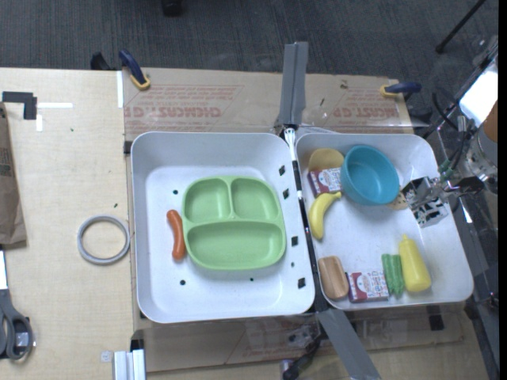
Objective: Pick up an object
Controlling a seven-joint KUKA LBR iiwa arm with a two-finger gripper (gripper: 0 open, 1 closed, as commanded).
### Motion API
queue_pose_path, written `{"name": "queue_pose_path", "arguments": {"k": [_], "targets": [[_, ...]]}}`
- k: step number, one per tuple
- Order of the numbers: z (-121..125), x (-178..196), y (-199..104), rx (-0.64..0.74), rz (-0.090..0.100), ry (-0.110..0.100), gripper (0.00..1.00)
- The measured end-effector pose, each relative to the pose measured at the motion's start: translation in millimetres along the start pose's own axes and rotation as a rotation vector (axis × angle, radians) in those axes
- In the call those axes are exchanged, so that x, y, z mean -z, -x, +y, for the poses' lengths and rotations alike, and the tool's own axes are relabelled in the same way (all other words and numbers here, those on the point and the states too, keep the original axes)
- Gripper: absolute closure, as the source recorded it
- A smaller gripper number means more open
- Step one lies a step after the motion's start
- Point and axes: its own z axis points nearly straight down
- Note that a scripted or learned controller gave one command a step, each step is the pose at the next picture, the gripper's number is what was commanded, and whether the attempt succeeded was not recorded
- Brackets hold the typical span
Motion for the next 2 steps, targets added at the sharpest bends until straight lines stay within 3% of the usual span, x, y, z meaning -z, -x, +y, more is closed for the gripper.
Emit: {"name": "queue_pose_path", "arguments": {"k": [1, 2], "targets": [[35.9, 25.9, 31.1, -0.022, -0.001, 0.001, 1.00], [36.0, 26.0, 31.1, -0.022, -0.001, 0.001, 0.00]]}}
